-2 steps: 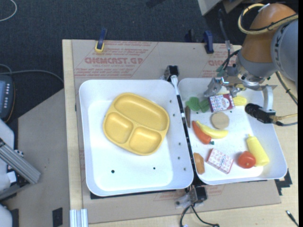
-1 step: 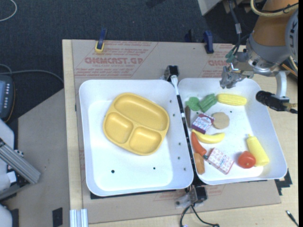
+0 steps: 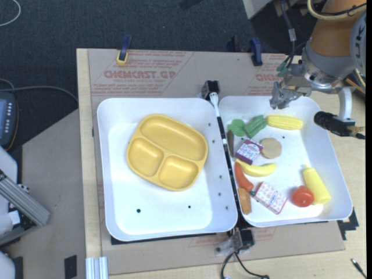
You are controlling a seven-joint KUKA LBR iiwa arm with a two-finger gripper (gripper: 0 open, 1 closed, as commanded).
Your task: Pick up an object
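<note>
Tomato (image 3: 301, 196) by right bin's (image 3: 334, 156) near edge | corn cob (image 3: 283, 122) near far edge | gripper (image 3: 281, 102) above far rim, finger state unreadable

A yellow divided plate (image 3: 167, 151) lies tilted in the left white bin (image 3: 116, 202). The bins sit on a brown board (image 3: 93, 97) printed with red lettering, held at its far edge by a yellow clamp (image 3: 122, 56) and a blue clamp (image 3: 255, 51). Dark carpet (image 3: 58, 22) lies beyond.
</note>
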